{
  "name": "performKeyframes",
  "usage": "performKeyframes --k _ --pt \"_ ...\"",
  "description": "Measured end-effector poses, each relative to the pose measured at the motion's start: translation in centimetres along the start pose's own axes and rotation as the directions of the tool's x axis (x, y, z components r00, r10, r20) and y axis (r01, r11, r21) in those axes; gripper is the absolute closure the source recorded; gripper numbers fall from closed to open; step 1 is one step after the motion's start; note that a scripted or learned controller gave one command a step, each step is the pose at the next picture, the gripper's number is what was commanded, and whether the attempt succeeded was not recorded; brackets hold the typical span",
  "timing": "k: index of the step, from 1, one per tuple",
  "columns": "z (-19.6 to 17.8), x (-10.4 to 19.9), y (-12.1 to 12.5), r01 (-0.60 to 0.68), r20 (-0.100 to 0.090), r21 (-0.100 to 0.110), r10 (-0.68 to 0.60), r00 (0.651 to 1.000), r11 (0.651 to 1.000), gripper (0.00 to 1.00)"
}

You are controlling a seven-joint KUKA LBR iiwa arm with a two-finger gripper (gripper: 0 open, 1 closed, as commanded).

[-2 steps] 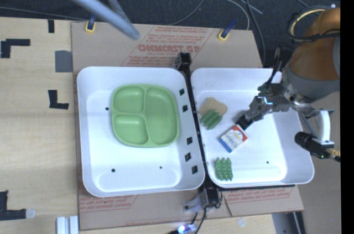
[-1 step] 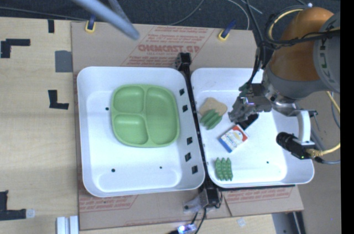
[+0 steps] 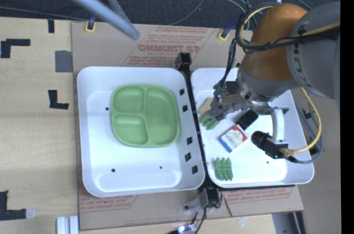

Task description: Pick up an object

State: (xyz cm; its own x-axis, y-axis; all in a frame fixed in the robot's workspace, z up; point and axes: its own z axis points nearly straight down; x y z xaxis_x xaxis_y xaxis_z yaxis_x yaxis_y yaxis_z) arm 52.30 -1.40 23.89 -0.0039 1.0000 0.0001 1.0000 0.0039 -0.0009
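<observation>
**Gripper low in the right bin, grasp unconfirmed**

The likeliest target is the small green, leafy-looking soft object [image 3: 209, 118] lying against the left wall of the right-hand shallow white bin [image 3: 296, 175], just below and to the left of the gripper [image 3: 223, 101]. The gripper hangs right over that object's upper end, but the dark mechanism and cabling hide the tips, so I cannot tell whether it is spread, pressed together, or pinching anything.

The main risk, as I judge it, is the wall: the green object sits so near the black divider [image 3: 191, 117] between the bins that one side of the gripper may strike the rim or land on the wall instead of beside the object, pushing it flat and closing on nothing. A soft, irregular piece could also slide out as the arm lifts.

Other things lie close. Just to the gripper's right is a small black rectangular block [image 3: 246, 118]; below that, a flat white card-like packet with blue and red print [image 3: 233, 138]; farther below the gripper, a green ridged plastic piece [image 3: 223, 169] near the bin's front wall. A sweep of the wrist could knock the black block or the packet.

Well to the gripper's left, the left-hand shallow white bin [image 3: 94, 172] holds a light-green plastic plate with four compartments [image 3: 146, 115], lying flat. Both bins rest on a cardboard-covered worktop [image 3: 166, 42].
</observation>
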Motion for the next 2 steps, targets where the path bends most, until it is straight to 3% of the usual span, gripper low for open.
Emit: performKeyframes --k 2 --pt "1.9 9.7 -0.2 0.001 0.000 0.002 -0.001 1.000 1.000 1.00"
